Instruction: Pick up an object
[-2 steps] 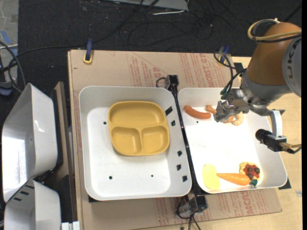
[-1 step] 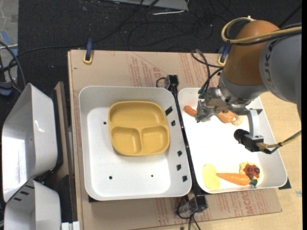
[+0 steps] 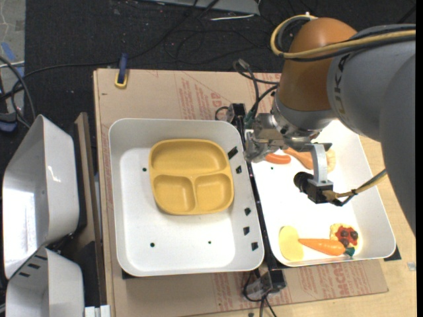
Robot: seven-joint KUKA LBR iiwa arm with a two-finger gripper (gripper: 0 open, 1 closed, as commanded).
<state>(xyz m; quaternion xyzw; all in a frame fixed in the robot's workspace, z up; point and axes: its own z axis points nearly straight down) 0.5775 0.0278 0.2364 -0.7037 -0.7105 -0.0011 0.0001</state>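
At right bin (image 3: 310,223) inner edge, gripper (image 3: 256,149), state unclear; cardboard (image 3: 192,88) print unreadable.

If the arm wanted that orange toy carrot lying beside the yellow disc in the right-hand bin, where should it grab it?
Probably the middle of the orange plastic carrot, from straight above, closing across its narrow width. It lies flat, and its ends meet a pale yellow disc and a small red-and-yellow toy, so the middle is freest.
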